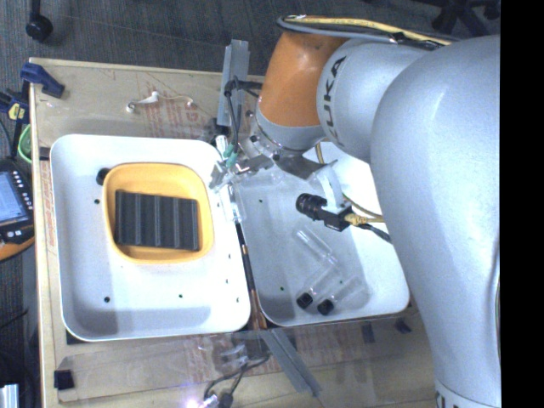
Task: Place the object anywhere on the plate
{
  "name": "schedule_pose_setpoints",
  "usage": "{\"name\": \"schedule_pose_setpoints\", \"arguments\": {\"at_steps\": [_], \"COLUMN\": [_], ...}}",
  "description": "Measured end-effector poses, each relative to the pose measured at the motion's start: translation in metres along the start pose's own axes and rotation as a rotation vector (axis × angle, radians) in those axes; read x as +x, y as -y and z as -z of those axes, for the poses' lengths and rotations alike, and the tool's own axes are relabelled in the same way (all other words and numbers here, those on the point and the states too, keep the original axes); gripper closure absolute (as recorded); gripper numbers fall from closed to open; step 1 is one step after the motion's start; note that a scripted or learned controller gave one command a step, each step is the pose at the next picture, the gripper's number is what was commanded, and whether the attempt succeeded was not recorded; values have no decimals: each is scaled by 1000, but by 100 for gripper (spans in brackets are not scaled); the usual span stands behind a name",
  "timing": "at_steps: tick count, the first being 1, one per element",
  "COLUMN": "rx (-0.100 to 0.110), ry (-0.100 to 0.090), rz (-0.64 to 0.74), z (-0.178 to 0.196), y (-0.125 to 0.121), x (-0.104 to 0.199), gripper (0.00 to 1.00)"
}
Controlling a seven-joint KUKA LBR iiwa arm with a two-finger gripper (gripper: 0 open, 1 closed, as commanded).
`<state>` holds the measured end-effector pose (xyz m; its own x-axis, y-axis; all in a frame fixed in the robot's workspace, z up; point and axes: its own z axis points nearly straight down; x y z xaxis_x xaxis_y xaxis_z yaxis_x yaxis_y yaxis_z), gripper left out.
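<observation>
My pincer [228, 170] hangs at the right bin's [374, 300] upper-left corner, beside the left bin [76, 168]; whether it is wide or holding I cannot tell. The yellow plate [157, 175] waits there with a dark ridged object [159, 221] on it.

The arm [425, 168] has a smooth, rounded grey shell with a matte finish. Above the wrist sits a wide orange band [293, 79]. Dark letters are printed on the grey part beside the band. A thin yellow cable [361, 25] runs along the top of it.
</observation>
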<state>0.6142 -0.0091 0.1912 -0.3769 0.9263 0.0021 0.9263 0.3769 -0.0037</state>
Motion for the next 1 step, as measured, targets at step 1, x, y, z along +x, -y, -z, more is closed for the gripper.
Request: {"name": "schedule_pose_setpoints", "arguments": {"at_steps": [1], "rx": [0], "ry": [0], "rz": [0], "z": [0], "y": [0], "x": [0], "gripper": [0]}}
